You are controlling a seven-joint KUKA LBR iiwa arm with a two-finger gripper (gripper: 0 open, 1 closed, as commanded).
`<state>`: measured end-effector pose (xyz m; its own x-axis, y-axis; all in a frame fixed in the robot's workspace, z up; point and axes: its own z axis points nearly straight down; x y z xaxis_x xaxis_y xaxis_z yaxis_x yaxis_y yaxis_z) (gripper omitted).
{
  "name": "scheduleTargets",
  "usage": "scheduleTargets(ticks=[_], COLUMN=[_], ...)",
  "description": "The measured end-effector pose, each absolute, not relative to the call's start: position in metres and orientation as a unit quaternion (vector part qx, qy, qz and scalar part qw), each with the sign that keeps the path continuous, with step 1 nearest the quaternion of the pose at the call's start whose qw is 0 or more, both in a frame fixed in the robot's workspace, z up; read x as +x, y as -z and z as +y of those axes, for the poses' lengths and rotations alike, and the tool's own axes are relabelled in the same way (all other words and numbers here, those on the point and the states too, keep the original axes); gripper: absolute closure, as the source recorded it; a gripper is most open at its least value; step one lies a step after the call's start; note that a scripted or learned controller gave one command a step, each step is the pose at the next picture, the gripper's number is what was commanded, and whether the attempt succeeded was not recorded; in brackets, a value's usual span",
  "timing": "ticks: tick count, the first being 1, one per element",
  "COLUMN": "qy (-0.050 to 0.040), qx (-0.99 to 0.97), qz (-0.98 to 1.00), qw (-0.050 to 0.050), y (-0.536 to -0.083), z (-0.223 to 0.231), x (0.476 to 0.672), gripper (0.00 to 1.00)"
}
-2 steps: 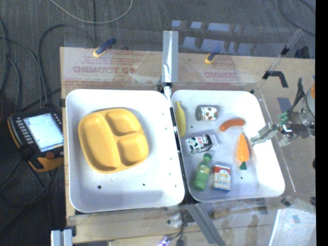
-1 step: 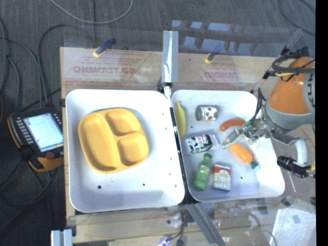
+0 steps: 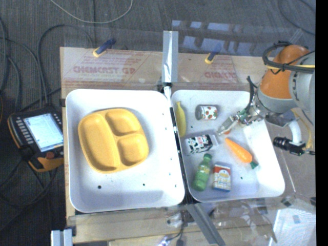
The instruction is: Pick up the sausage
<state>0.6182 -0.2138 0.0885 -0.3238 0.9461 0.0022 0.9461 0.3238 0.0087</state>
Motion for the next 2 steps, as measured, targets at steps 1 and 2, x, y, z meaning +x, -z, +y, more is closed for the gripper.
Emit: scheduleTargets(ticks=[1,2], qy=[-0.0037,0.0014], qx=[0.581,0.584], qz=[0.814,0.812], qw=[0.003,-0.001], y=[-0.096,-0.191], z=[-0.214,-0.186], x=[0.620,0.669], gripper=[1.00,1.00])
